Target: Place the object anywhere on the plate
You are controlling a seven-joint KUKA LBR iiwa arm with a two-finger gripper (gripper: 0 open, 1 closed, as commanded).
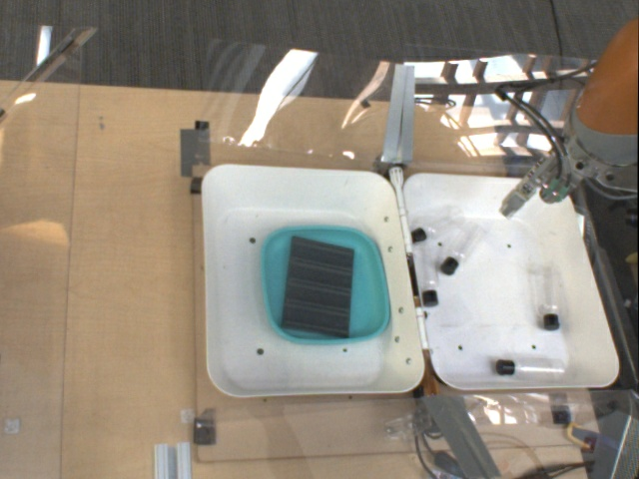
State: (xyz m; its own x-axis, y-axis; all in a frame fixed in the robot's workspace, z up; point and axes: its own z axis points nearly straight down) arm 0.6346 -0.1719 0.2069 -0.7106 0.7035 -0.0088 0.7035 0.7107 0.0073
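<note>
Left bin (230,357), well away from the gripper across the divider: a teal plate (371,297) sits in its middle with a dark ribbed rectangular object (319,286) lying flat on it, wholly inside the rim. Judged from that, the object already rests where the task wants it; nothing holds it, and it lies square and stable.

Right bin (519,317), under and just beside the gripper: several clear little vials with black caps lie scattered, one black cap (448,265) down and to the gripper's left, another (550,319) below it, one more (505,367) near the bin's front edge. They lie loose, apparently spare clutter, not part of the placing.

Gripper (519,200): hangs over the right bin's far corner, slanting down and leftward from the grey wrist, orange band (611,88) above at the frame's right edge. Nothing visible between its tips; whether they stand apart or together I cannot tell at this size. The pose reads as parked clear of the plate.
</note>
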